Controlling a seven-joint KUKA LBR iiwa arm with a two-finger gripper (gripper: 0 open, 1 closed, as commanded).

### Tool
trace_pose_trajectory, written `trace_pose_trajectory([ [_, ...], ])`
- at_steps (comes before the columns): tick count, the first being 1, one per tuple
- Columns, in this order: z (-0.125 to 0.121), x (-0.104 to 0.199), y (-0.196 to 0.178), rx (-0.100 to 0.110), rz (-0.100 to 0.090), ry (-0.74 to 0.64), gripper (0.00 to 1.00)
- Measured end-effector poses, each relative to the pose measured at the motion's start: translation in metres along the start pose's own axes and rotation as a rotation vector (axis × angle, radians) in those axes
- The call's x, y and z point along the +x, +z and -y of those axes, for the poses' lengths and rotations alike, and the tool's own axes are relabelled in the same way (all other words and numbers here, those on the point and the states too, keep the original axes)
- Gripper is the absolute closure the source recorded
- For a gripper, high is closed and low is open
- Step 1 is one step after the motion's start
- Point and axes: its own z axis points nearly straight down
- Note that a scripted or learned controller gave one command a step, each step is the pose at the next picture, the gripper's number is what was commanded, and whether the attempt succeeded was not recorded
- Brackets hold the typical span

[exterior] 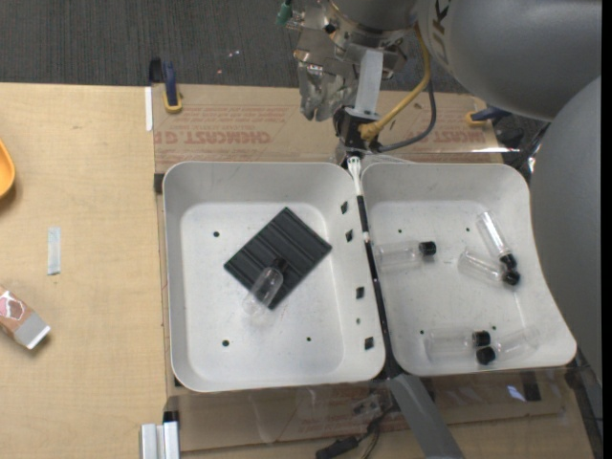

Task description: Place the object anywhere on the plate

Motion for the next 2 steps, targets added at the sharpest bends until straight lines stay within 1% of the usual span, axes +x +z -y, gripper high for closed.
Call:
trace_pose_trajectory([
  [1, 0.039, -0.038, -0.018, -0.004, -0.003, -0.217, 1.00],
  [2, 0.062, -0.088, -0.064, -0.008, -0.002, -0.540, 1.00],
])
